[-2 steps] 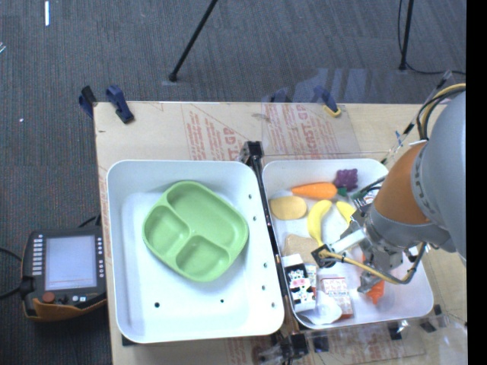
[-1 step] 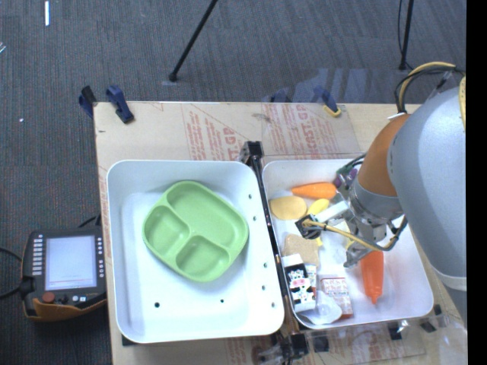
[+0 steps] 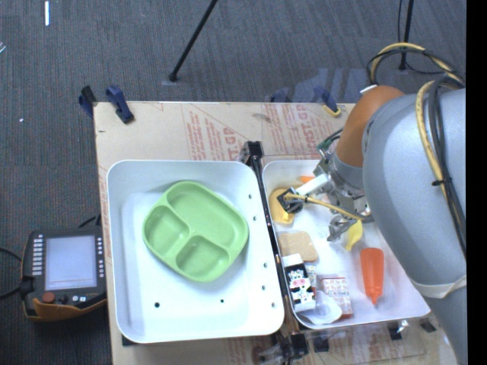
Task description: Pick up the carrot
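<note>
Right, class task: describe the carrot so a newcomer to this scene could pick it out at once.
Start at the right bin, the one under the grey arm. Near its right wall lies the carrot, pointing toward the front edge. It is the one long, plain orange, tapering thing there; the toast is tan and flat, and the cartons are boxy and printed.

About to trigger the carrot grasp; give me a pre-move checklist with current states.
1. Carrot located, in the right bin, near its right side: ok.
2. Carrot top unobstructed, nothing lying over it: ok.
3. End effector above the carrot: not ok, it sits further back in the bin, over the yellow items.
4. End effector holding the carrot: not ok, carrot lies apart from it.
5. Clearance beside carrot: cannot tell on the right, where the arm overlaps the bin.
</note>
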`<state>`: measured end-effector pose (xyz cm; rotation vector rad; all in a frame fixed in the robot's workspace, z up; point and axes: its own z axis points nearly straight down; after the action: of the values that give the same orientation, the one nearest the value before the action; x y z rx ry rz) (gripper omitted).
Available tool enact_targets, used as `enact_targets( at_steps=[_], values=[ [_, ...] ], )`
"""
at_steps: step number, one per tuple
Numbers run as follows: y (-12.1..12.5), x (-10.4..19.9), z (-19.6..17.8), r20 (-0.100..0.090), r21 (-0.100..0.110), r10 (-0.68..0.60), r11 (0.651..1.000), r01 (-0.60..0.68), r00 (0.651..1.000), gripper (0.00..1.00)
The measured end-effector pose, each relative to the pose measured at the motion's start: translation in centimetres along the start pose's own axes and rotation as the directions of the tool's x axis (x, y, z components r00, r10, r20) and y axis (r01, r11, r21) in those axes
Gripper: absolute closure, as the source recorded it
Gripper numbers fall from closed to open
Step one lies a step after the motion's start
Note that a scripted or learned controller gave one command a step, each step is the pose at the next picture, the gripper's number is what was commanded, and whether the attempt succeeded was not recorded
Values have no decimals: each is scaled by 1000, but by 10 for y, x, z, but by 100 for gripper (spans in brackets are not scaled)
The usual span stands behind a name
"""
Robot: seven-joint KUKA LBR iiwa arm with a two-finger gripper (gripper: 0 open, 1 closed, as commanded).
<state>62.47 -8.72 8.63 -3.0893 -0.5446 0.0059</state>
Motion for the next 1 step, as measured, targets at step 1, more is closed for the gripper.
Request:
enact_targets(
  at_steps=[1],
  values=[
    [-21, -62, 1, 4, 1, 63, 998, -63, 998, 0]
  ],
)
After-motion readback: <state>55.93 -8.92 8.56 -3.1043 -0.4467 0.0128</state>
